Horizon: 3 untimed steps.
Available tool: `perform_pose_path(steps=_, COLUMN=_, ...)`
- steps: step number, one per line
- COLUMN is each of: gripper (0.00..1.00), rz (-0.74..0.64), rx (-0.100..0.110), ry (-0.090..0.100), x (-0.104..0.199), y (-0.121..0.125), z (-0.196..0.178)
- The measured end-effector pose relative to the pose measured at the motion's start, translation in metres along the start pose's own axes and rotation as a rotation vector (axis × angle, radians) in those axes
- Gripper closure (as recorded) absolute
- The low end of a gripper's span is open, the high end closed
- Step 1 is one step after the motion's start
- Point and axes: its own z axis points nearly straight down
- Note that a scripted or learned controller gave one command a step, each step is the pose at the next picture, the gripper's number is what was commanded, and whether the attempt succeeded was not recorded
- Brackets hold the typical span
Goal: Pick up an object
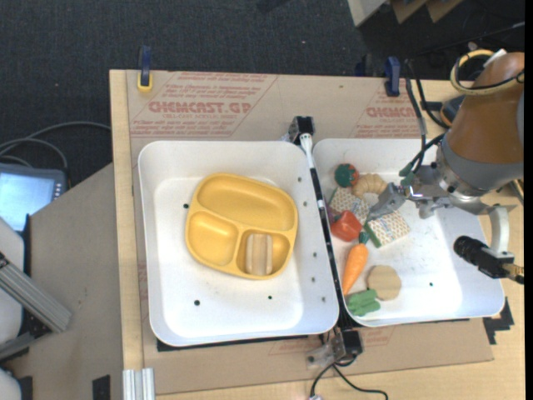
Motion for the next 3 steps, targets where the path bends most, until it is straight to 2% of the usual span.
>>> perform_pose_path(steps=1, gripper=0.0, rz=0.002, rx=-0.004, ry=0.001, x=-0.023, y=0.038, z=0.108)
perform_pose_path(steps=2, gripper=1.0, rz=0.001, rx=-0.014, ry=-0.001, x=-0.022, y=0.04, z=0.09)
perform_pose_path(steps=3, gripper=0.0, rz=0.001, rx=-0.012, ry=0.0, x=-0.022, y=0.039, z=0.091)
